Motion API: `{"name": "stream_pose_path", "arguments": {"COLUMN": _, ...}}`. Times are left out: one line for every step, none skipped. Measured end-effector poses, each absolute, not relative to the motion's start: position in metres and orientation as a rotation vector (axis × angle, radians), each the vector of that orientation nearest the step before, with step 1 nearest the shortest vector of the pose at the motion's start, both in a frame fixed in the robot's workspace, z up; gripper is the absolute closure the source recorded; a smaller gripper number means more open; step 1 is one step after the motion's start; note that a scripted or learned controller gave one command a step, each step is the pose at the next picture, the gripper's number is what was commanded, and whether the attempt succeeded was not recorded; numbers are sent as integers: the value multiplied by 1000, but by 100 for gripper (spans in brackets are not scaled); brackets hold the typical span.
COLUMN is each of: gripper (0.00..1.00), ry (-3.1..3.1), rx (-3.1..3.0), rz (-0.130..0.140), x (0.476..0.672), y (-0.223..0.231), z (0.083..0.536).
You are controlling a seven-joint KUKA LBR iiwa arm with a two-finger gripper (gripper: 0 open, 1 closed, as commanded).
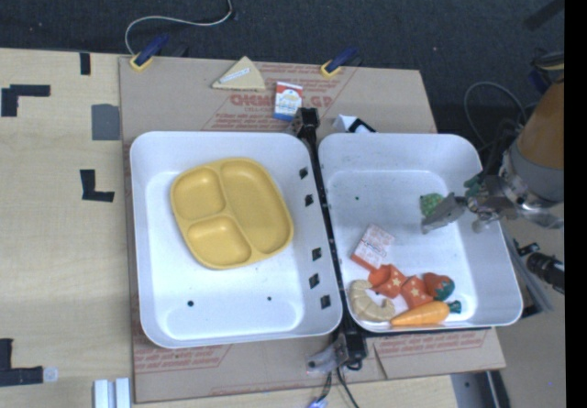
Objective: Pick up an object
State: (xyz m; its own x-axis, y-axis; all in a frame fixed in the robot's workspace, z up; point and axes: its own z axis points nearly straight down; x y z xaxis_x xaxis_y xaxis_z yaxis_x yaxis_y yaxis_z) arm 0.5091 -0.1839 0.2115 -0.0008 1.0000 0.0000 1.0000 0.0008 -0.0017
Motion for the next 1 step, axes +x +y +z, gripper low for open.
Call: {"name": "stream_pose_path", "arguments": {"gripper": 0, "ry": -2220, "rx": -2219, "rz": 5, "x": 568, "y": -216, "z": 132}}
